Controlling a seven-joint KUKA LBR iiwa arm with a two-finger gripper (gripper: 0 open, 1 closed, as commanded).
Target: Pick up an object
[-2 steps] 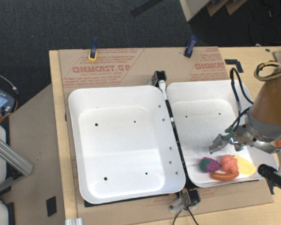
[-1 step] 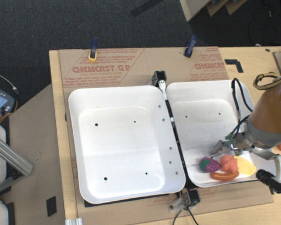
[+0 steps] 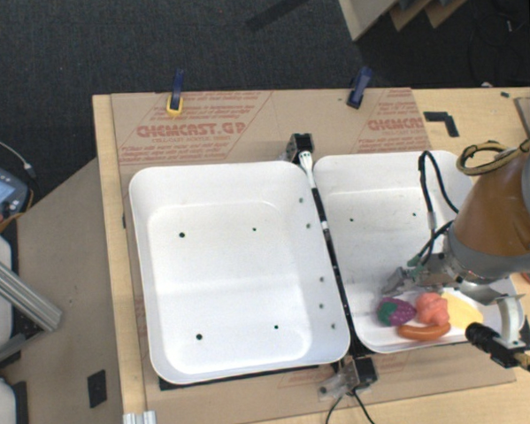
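Several small toys lie bunched at the near edge of the right bin [image 3: 371,201]: a purple and green piece [image 3: 396,311], a pink-orange lump [image 3: 432,308], an orange-red sausage shape [image 3: 424,331] and a yellow piece [image 3: 465,313]. My gripper [image 3: 408,279] reaches in from the right, low over the bin just behind the purple piece and the pink lump. The orange-banded wrist [image 3: 500,216] hides most of it. I see nothing lifted off the bin floor.
The left bin [image 3: 223,262] sits beside the right one, split from it by a black divider strip [image 3: 327,248]. A black cable [image 3: 428,189] loops over the right bin's far side. Blue clamps [image 3: 359,86] hold the cardboard at the back.
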